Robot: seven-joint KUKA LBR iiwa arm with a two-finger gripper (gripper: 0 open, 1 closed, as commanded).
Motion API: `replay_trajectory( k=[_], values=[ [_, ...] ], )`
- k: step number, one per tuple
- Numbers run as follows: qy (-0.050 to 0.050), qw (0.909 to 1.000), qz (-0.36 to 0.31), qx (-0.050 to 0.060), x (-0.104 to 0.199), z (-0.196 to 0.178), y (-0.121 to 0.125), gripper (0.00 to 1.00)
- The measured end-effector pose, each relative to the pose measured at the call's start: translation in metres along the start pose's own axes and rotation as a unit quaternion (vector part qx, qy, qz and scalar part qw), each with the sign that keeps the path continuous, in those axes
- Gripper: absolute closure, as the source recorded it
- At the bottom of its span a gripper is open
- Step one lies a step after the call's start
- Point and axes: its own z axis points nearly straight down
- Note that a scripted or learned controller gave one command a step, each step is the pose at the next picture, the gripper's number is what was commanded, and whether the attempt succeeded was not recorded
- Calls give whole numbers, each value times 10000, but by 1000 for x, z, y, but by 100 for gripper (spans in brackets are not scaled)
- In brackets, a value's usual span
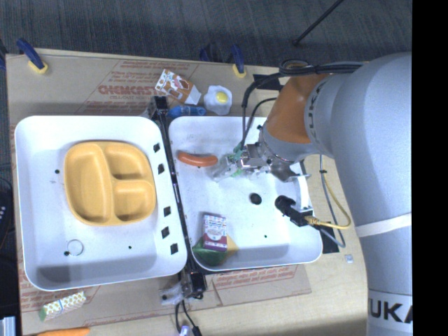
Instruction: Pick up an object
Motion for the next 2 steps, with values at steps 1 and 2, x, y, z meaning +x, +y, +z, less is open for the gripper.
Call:
replay_trajectory(
  k=[1, 2],
  values=[
    [8, 9987, -506, 4, 17, -1, 48, 0],
    [5, 9986, -524, -17, 17, -14, 50, 100]
  ],
)
